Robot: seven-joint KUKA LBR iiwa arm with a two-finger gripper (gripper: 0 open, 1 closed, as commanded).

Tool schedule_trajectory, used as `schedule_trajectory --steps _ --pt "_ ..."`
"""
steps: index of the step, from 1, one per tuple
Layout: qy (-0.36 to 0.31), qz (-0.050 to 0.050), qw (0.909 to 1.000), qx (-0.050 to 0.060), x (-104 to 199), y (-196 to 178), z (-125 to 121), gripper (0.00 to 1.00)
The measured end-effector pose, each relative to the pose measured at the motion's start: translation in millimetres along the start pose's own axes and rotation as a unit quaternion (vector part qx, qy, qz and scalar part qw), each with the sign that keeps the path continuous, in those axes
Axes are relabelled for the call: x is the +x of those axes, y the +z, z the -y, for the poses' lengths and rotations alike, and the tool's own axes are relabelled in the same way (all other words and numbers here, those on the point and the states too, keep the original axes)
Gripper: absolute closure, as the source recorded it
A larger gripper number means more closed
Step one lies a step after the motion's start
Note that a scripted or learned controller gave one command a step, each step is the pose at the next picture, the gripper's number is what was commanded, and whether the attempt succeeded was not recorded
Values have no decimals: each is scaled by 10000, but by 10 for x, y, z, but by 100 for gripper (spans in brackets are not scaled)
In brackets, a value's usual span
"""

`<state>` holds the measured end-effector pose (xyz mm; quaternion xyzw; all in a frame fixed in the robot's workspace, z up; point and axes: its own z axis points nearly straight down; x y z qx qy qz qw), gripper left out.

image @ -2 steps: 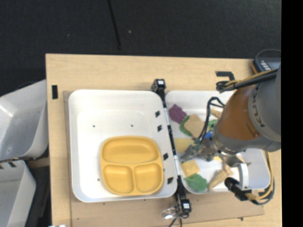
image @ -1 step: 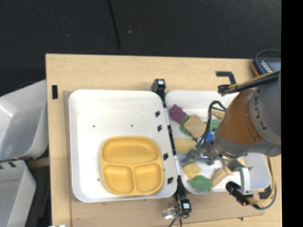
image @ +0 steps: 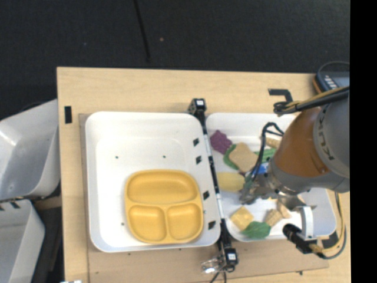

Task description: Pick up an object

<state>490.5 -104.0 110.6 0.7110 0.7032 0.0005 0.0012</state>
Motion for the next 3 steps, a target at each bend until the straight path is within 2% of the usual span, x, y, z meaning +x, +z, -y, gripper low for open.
schedule_trajectory --steps 1,2,3 --pt "-116 -19 9999 -72 807 -1266 -252 100" --pt "-93 -17 9999 -93 1266 -3440 -274 100" --pt "-50 4 9999 89 1245 -810 -287 100"
